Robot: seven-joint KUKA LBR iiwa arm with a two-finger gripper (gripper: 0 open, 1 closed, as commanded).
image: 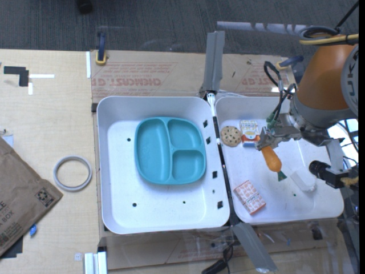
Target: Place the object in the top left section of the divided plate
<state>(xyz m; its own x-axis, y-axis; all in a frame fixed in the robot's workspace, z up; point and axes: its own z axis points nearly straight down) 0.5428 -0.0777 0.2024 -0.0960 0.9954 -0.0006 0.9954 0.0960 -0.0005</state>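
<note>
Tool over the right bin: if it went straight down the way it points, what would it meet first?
Probably the carrot. The tool sits right at its upper end, which already seems to lie between or under the tips, with the bin floor beneath. Depth is unclear from above.

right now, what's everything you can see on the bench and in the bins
bins: 2, white, side by side mid-bench
plate: 1, teal, three sections, in the left bin
cookie: 1, tan with dark specks, right bin, near the divider
carton: 1, white and orange, right bin, beside the cookie
carrot: 1, orange with a green end, right bin, at the gripper
box: 1, pink patterned, right bin, front
white item: 1, right bin, right of the carrot; too blurred to name
tape ring: 1, grey, on the bench left of the bins
cardboard box: 1, brown, far left edge
clamp: 1, blue and yellow, back of the bench
arm: 1, grey and orange, from the right
gripper: 1, over the right bin
</note>
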